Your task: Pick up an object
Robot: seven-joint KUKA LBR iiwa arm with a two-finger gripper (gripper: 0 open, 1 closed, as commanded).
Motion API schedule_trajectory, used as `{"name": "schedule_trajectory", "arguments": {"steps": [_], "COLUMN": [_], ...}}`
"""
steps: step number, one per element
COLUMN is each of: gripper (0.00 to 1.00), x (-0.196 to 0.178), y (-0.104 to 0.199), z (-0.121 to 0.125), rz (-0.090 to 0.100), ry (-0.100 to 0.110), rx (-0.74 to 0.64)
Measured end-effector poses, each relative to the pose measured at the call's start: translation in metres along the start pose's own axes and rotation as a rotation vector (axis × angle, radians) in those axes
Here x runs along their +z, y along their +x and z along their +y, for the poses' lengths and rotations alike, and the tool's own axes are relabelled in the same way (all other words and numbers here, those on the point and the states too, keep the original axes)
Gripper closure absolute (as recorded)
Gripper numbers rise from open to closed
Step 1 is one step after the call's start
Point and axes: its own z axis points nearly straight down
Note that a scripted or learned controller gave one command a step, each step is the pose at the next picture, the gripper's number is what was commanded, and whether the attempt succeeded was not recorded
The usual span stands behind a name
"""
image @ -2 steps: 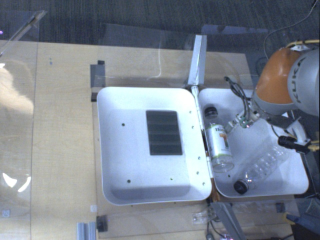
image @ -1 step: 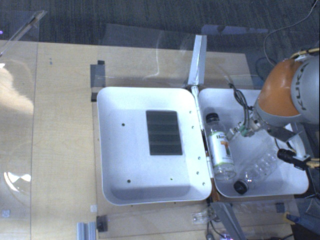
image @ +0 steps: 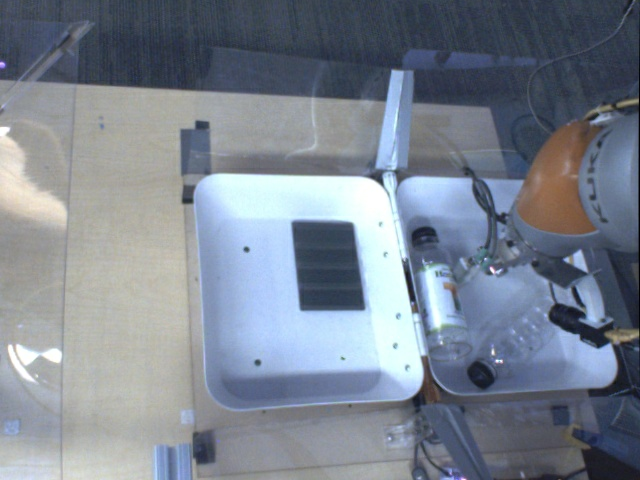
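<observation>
A dark grey ribbed rectangular pad [image: 328, 265] lies flat in the middle of the left bin [image: 230, 298]. In the right bin [image: 590, 368], a clear plastic bottle with a black cap and a white label [image: 438, 293] lies along the left wall. A second clear bottle with a black cap [image: 505, 353] lies near the front wall. My gripper [image: 480, 265] hangs low over the right bin, just right of the labelled bottle and apart from it. Nothing is visibly held in it.
The grey arm with its orange band [image: 560, 193] covers the right bin's back right part. A metal divider post [image: 395, 133] stands behind the seam between the bins. The wooden bench [image: 100, 268] stretches to the left.
</observation>
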Motion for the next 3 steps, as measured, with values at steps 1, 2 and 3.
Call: {"name": "schedule_trajectory", "arguments": {"steps": [1,2,3], "gripper": [0.0,0.0,0.0], "x": [-0.003,-0.003,-0.058], "y": [-0.02,-0.012,0.005], "z": [0.053,0.04,0.02], "rz": [0.003,-0.015,0.004], "ry": [0.009,-0.019,-0.011], "rx": [-0.049,-0.011,-0.027]}}
